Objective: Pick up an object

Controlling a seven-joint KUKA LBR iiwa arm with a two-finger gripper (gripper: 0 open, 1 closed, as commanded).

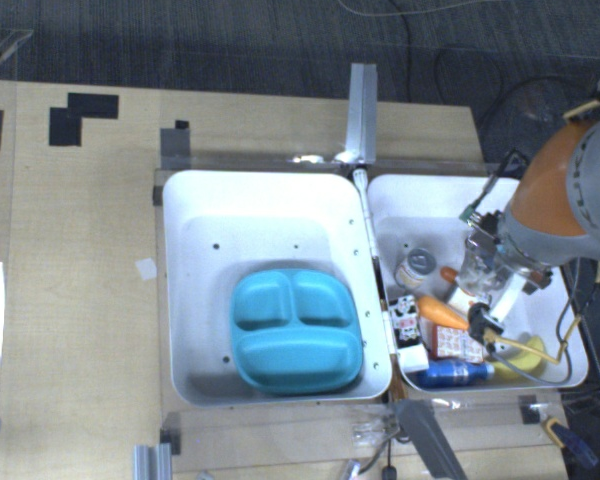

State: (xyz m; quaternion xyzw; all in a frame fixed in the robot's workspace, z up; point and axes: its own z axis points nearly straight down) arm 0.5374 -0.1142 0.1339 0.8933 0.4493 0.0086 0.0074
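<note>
My gripper (476, 280) hangs low in the right bin (420, 208), near its middle. Just below and to its left lies an orange carrot-shaped toy (443, 313). A small round grey-topped can (417, 264) stands to the gripper's left. Along the bin's front edge lie a blue bottle (450, 373), a red patterned box (448, 343) and a yellow banana-like piece (528, 356). A black-and-white cow-patterned item (405, 319) rests against the bin's left wall. I cannot make out anything held in the gripper.
The left bin (195, 218) holds a blue divided plate (295, 330) in its front half. A metal post (362, 108) rises behind the wall between the two bins. The arm's orange band (545, 193) overhangs the right bin's right side.
</note>
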